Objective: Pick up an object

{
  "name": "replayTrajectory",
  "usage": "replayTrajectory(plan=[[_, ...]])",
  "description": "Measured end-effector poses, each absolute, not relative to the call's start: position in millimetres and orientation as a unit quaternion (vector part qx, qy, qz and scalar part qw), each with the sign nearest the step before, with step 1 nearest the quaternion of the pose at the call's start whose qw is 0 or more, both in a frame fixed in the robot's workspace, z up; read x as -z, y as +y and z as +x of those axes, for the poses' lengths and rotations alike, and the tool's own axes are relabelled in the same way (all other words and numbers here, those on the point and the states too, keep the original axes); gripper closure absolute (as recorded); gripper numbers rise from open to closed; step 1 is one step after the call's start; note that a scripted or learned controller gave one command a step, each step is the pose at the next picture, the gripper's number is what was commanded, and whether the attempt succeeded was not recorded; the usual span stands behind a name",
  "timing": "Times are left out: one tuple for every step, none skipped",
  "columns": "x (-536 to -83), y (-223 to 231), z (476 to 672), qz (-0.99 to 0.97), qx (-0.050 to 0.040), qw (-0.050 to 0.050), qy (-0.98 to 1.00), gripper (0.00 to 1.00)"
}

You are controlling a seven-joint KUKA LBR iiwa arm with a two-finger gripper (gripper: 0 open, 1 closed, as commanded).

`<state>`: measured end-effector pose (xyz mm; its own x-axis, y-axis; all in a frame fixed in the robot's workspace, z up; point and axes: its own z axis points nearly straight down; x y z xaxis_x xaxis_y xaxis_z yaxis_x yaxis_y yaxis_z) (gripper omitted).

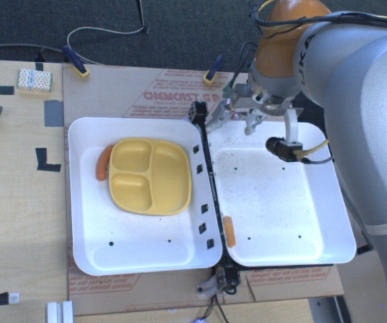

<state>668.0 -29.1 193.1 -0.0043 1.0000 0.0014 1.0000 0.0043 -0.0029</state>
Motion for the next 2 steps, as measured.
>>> replayTrajectory(plan=[[-202.4, -28.2, 668.1, -0.705, -0.0004, 0.002, -0.709, 1.00], [-202.2, -28.2, 668.0, -0.705, -0.0005, 0.002, -0.709, 0.00]])
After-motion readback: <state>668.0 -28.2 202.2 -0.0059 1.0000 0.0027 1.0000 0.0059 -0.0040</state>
